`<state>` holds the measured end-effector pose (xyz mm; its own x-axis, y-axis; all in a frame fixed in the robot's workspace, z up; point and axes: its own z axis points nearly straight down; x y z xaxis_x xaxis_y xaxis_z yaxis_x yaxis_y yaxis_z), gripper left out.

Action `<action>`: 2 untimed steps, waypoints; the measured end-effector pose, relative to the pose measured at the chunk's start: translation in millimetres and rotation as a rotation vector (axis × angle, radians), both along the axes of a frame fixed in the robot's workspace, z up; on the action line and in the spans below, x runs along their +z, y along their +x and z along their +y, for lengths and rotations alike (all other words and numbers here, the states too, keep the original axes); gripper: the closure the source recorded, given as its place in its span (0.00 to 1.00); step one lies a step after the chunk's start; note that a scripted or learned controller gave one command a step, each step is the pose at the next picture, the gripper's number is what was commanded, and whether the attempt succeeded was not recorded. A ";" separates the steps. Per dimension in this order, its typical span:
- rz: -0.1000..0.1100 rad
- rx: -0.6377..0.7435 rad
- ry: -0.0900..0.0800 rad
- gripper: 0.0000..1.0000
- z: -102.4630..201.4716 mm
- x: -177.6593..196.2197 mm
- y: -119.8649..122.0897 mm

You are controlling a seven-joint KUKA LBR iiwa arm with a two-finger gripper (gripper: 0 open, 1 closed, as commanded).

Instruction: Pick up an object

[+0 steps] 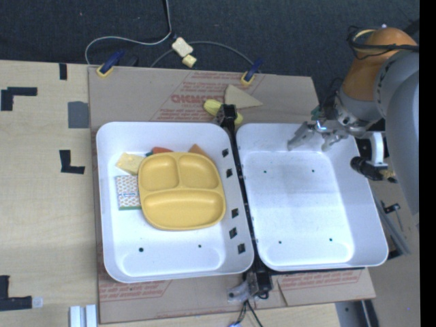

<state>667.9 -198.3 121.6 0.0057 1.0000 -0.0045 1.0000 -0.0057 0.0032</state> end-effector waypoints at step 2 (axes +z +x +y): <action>-0.003 0.009 0.003 0.00 88.0 -36.2 3.7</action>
